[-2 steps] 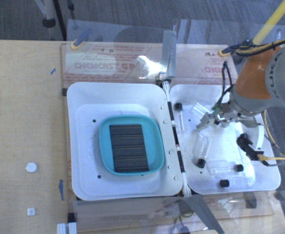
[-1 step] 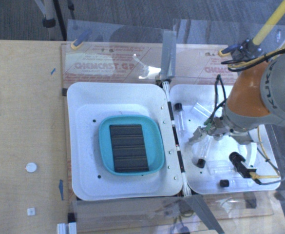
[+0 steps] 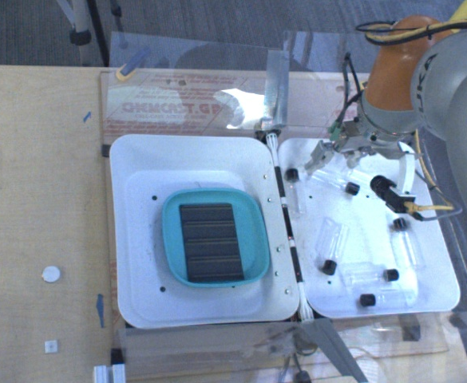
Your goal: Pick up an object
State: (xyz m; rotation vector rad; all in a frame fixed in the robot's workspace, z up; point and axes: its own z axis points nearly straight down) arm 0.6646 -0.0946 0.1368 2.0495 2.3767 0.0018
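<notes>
A wooden bench seen from above holds two shallow white bins side by side. The left bin contains a teal tray with a dark ribbed block lying flat inside it, near the bin's centre. The right bin holds several clear plastic vials with black caps, scattered apart: one vial lies near the bin's centre, another toward five o'clock, and a third at eleven o'clock. The grey arm, with its orange band, enters from two o'clock. Its gripper hangs over the right bin's twelve o'clock edge, just above the vial there. Whether the jaws are spread or closed cannot be told from this angle.
</notes>
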